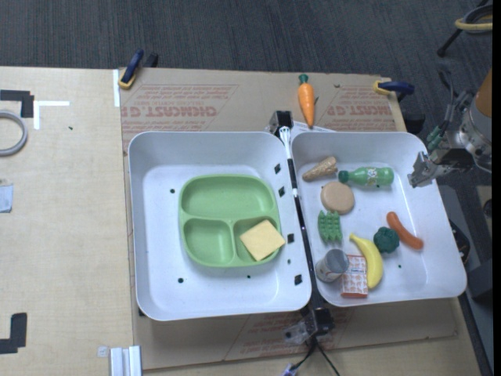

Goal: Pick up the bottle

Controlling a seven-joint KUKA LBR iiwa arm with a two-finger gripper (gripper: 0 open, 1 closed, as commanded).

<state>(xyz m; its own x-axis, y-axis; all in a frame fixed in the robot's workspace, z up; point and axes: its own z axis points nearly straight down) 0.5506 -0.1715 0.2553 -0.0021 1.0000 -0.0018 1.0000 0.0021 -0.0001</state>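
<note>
Dark carpet surrounds a wooden bench holding two white bins side by side on cardboard. Left bin: a green divided plate with a yellow block in its lower right compartment. Right bin: the green bottle lies on its side near the far wall, beside a bread stick and a round cookie. Nearer are a green waffle piece, banana, broccoli, sausage, can and small carton. A carrot rests on the cardboard behind the bins. The gripper hangs at the right bin's far right rim, apart from the bottle; whether it is open or closed, I cannot tell.
</note>
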